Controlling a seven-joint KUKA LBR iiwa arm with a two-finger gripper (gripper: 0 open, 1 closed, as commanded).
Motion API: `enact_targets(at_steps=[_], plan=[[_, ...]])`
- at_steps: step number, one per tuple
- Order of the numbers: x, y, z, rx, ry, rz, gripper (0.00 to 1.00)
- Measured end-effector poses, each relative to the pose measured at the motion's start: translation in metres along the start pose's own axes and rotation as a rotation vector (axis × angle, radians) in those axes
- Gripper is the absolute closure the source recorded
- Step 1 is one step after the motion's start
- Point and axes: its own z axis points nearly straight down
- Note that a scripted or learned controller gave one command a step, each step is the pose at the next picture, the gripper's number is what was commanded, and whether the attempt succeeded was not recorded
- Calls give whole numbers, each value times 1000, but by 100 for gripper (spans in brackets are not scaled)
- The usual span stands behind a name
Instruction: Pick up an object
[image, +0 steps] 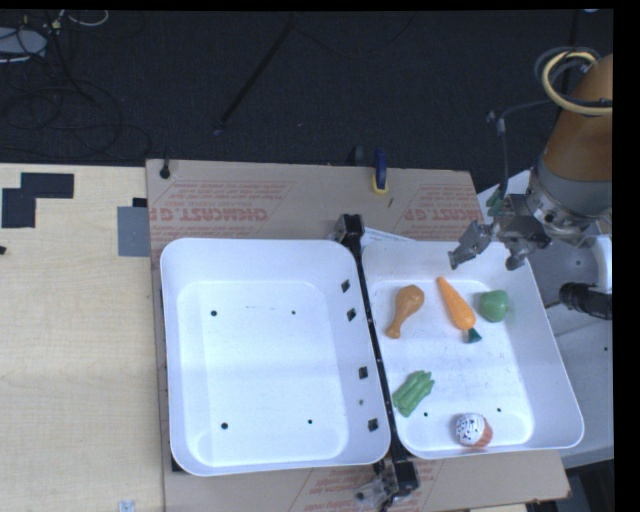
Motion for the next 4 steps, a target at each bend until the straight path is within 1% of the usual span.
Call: enact_targets(at_steps=[1,2,3,4], plan=[[-51,-26,145,-1,0,1,0],[-53,-27,133,2,1,7,100],[-77,-59,24,-2,-1,1,100],[-45,-28,-172,-12,-4,-3,100]])
